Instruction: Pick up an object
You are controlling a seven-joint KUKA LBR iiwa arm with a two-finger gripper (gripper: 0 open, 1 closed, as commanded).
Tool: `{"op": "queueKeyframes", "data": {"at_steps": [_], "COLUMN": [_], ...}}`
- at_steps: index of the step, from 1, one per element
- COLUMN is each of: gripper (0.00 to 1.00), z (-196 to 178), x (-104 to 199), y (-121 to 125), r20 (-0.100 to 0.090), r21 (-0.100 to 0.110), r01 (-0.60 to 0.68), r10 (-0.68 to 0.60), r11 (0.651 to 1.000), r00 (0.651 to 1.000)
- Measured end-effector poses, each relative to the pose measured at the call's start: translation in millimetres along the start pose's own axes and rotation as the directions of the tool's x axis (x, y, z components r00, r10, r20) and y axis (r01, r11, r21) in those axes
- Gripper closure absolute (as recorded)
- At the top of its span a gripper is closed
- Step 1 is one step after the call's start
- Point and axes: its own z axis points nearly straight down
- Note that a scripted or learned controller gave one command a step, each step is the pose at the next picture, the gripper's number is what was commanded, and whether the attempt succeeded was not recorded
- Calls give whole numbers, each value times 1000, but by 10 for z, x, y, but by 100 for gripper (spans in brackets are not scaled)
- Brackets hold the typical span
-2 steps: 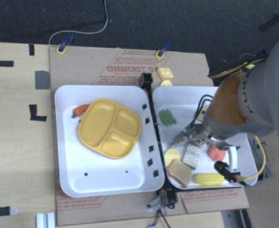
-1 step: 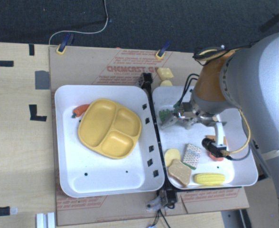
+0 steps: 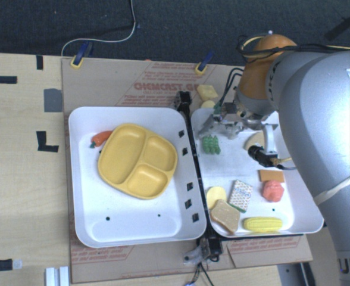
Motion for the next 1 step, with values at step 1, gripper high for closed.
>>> {"op": "queueKeyframes", "data": {"at_steps": [1], "gripper": [0], "z": [-4], "x": [29], "y": [-369], "r20": [0], "r21": [6], "r01": [-4], "r10": [4], "r11": [1000], "r00": [1000]}}
